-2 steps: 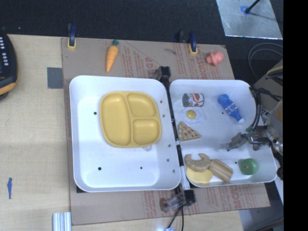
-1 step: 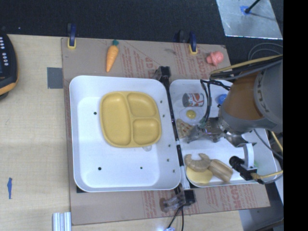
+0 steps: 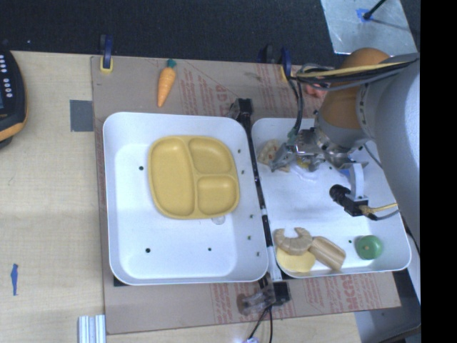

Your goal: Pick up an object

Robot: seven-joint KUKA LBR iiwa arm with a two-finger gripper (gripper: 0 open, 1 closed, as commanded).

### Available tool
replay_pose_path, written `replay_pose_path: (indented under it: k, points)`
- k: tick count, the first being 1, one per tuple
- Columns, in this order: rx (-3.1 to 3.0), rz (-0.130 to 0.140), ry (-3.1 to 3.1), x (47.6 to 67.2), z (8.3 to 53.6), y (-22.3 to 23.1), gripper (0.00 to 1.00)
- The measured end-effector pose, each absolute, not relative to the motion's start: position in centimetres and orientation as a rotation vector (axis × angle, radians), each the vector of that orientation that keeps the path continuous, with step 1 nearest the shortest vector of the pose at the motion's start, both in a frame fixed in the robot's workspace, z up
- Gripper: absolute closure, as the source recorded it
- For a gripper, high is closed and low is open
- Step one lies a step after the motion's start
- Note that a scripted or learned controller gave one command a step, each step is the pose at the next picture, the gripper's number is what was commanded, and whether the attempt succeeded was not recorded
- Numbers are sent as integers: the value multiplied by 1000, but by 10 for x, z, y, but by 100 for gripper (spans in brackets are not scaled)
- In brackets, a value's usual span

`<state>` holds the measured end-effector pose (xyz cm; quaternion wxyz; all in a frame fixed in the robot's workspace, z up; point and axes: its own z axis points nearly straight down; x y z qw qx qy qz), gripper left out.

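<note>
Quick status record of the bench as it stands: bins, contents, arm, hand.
left bin: holds yellow divided plate
right bin: holds green ball, wooden pieces at its near edge, small tan item at its far left
outside bins: toy carrot on the board behind the left bin
arm: reaching in over the right bin's far end
hand: low over the right bin, beside the tan item; grasp state unclear

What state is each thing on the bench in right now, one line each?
Yellow divided plate: flat in the left bin, compartments bare.
Toy carrot: lying outside the bins.
Green ball: resting in the right bin.
Wooden pieces: lying piled at the right bin's near edge.
Gripper: low at the right bin's far end.
</note>
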<state>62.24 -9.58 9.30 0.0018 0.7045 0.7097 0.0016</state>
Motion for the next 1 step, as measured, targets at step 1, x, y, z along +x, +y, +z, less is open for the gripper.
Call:
replay_pose_path:
  k: [1]
  points:
    - [2243,-30,2242,651,90,-102,0]
